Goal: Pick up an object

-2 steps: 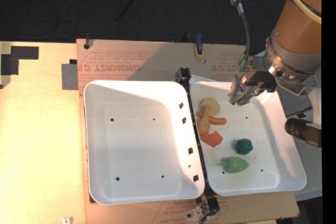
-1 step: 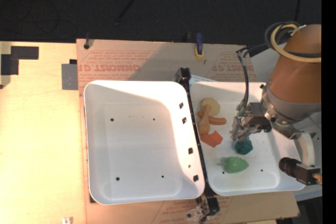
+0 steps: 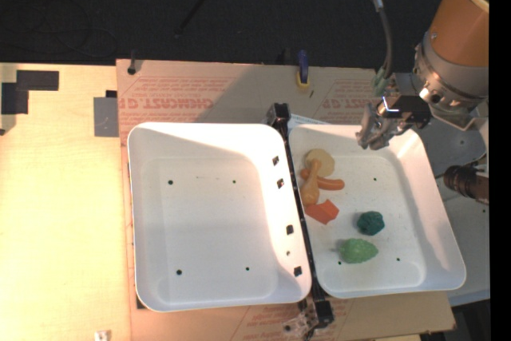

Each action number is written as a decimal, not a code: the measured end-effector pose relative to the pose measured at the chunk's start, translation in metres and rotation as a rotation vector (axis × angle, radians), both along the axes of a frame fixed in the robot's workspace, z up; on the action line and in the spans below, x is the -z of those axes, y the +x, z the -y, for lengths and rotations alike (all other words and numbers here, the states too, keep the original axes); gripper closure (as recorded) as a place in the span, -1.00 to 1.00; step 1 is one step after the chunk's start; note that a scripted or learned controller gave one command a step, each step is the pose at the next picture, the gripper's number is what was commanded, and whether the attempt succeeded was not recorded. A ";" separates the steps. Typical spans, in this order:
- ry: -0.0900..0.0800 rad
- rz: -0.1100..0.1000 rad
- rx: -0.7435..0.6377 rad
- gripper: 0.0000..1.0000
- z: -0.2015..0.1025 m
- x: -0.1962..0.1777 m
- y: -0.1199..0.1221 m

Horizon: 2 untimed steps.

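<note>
The right bin [image 3: 423, 196] holds several small objects. A pale yellow piece [image 3: 318, 162] lies near its left wall, with an orange carrot-like piece [image 3: 329, 183] and a red-orange wedge [image 3: 322, 212] just below it. A dark teal lump [image 3: 370, 223] and a light green lump [image 3: 356, 251] sit lower in the bin. My gripper [image 3: 372, 139] hangs over the bin's upper edge, up and to the right of the pile, with nothing seen between its fingers.
The left bin [image 3: 207, 212] sits beside the right one, joined by black clips [image 3: 289, 204] along the shared wall. Cardboard [image 3: 200, 96] lies under both bins. A cable [image 3: 386, 28] loops above the gripper. A wooden bench top [image 3: 56, 212] spreads to the left.
</note>
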<state>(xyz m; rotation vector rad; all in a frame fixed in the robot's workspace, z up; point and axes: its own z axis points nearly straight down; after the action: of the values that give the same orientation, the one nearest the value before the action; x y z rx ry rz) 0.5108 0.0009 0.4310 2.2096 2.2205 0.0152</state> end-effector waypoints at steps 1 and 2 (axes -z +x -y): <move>-0.002 -0.027 0.012 1.00 0.062 0.102 -0.027; 0.001 -0.031 0.009 1.00 0.088 0.234 -0.037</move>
<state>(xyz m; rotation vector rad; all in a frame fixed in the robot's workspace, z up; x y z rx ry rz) 0.4738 -0.0866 0.1968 2.2363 2.2262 -0.0186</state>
